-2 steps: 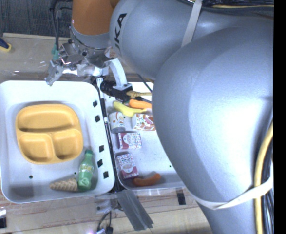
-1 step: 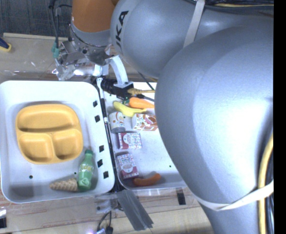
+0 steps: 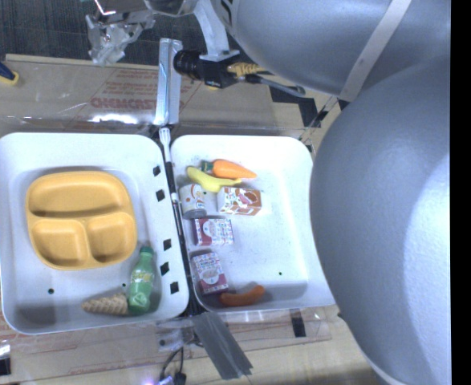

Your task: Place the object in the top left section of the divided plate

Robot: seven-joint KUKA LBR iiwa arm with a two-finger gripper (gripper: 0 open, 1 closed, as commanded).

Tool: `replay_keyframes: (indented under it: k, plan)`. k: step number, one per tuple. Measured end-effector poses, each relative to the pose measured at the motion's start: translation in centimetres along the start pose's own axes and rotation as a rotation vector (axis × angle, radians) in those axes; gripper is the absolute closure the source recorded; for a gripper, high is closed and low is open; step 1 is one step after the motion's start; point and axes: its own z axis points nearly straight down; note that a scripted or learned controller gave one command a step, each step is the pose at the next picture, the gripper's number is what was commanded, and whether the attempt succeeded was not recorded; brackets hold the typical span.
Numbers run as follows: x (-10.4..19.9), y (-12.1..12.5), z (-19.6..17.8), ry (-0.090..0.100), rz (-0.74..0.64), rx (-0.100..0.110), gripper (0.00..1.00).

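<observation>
End effector (image 3: 111,30) above bins, divided plate (image 3: 80,218) well below

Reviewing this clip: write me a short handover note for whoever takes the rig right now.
Gripper: up beyond the bins' far edge, over the bench, with nothing seen in it.
Left bin: yellow divided plate, all sections bare; green bottle and ice cream cone lie beside it near the front.
Right bin: carrot, banana, small cartons and packets, and a sausage, all along its left side.
Done: nothing placed yet.
Left: pick the object and set it in the plate's top left section.
</observation>
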Motion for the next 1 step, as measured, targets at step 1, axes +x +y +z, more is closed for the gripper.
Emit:
replay_keyframes:
  k: [1]
  plan:
    - [0.32, 0.07, -0.84, -0.001, -0.010, 0.004, 1.00]
